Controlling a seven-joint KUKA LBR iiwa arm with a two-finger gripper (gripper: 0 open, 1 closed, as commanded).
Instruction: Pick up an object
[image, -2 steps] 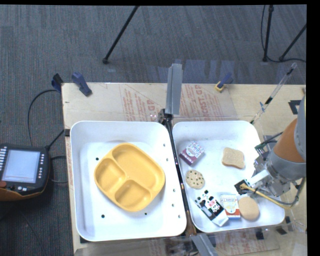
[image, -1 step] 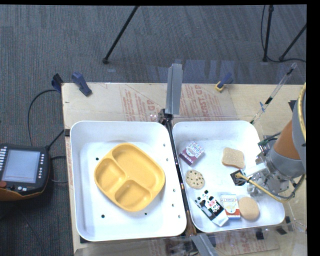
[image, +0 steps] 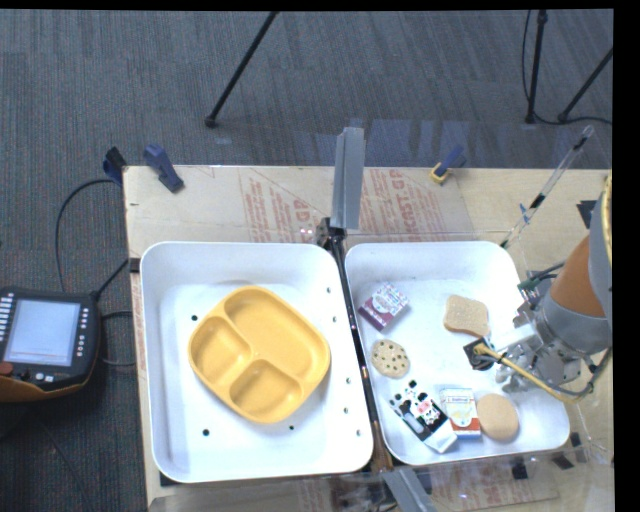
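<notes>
Six items lie spread across the right bin (image: 430, 268), mostly apart for a clean grab, and we see the gripper (image: 527, 353) between toast (image: 466, 316) and bun (image: 498, 417), unable to tell whether it is parted or closed.

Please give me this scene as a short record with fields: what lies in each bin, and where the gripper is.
left bin: one yellow divided plate
right bin: purple packet, bread slice, cookie, black-and-white carton, small red box, round bun
gripper: at the right bin's right side, right of the bread slice, above the round bun in the view
grasp: none seen
</notes>
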